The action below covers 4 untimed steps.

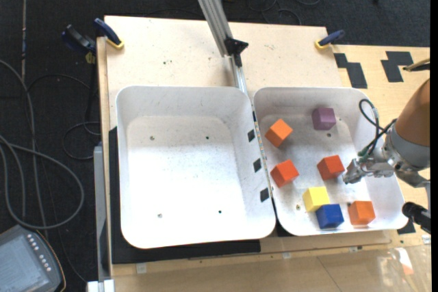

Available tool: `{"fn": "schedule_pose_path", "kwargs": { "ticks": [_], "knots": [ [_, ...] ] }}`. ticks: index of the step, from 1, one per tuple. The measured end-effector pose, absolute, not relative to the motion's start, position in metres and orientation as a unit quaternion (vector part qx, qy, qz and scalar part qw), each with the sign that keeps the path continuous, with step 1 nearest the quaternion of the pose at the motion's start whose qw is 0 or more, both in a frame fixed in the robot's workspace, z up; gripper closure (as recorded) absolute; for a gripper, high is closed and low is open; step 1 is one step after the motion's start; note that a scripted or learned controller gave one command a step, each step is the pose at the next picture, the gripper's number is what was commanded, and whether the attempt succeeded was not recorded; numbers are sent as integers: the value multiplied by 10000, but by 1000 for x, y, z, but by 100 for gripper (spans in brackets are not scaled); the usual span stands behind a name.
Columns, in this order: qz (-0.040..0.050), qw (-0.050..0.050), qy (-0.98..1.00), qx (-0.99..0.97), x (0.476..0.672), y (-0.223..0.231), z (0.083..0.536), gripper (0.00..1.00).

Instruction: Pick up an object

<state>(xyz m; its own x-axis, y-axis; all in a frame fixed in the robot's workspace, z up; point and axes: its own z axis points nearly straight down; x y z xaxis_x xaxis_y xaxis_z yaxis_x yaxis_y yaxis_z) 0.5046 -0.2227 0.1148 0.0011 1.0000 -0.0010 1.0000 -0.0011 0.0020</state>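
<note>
No words, numbers, labels or brand names can be read anywhere. The only sign-like marks are small black rectangular patches on the inner wall between the two shallow white bins [254,147], which carry no legible characters.

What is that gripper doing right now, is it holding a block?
Gripper: beside the red block in the right bin, nothing seen held; open or shut cannot be told.
</note>
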Motion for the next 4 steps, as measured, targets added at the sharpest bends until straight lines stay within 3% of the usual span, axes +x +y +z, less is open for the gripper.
{"fn": "schedule_pose_path", "kwargs": {
  "ticks": [3,4],
  "knots": [
    [13,36,7085,7057,519,-205,262,100],
    [4,-5,7098,7044,516,-151,250,100]
  ]
}}
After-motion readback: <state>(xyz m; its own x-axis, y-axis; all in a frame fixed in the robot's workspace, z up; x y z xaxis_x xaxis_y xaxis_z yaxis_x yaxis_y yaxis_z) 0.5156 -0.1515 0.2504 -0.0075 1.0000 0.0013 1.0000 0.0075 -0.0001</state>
